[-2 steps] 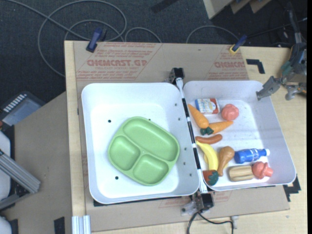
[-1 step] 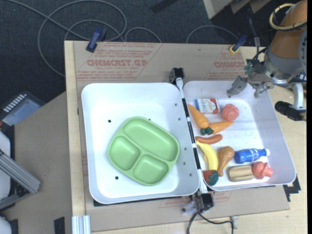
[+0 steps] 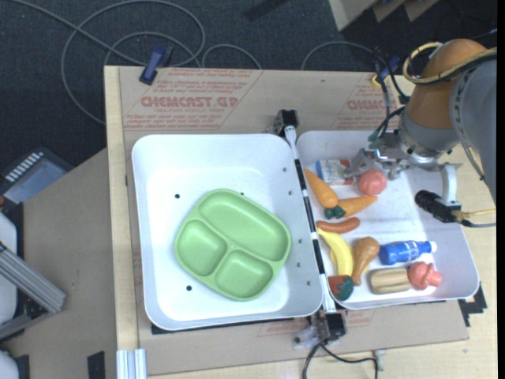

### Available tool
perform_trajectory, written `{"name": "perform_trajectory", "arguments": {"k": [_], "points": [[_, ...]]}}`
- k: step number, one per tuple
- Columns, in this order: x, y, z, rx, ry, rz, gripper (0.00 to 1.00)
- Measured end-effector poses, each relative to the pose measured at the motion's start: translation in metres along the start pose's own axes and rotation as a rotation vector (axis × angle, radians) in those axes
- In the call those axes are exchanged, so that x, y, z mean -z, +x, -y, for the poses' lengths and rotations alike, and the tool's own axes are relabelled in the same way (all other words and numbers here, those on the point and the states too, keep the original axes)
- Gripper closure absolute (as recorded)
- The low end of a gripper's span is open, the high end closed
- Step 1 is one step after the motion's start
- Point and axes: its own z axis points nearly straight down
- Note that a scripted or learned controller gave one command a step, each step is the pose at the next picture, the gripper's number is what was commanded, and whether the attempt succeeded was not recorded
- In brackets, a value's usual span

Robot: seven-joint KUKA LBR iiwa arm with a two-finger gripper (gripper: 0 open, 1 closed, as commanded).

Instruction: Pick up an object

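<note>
Bins sit side by side on the bench: the left bin [image 3: 150, 212] holds a green tray [image 3: 231, 244], the right bin [image 3: 465, 267] holds the toy food. The gripper [image 3: 377, 164] hovers at the right bin's 12 o'clock end, just above a pink ball [image 3: 372, 183] — whether it is spread or pressed together I cannot tell from this slant. At the ball's 8 o'clock lie two carrots [image 3: 322, 189], touching each other; further toward 6 o'clock come a sausage [image 3: 338, 227], a banana [image 3: 339, 252], a drumstick [image 3: 363, 255] and a blue bottle [image 3: 406, 251].

The ball looks the likeliest target. To do the grasp well, I judge the arm should come straight down centred over it — a round thing rolls out of an off-centre pinch — and stay clear of the near carrot.
</note>
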Motion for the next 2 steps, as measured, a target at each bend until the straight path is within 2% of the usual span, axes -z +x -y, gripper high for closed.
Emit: {"name": "perform_trajectory", "arguments": {"k": [1, 2], "points": [[0.0114, 0.0007, -0.0018, 0.001, -0.006, 0.000, 1.00], [0.0111, 0.0007, -0.0015, 0.001, -0.005, 0.000, 0.00]]}}
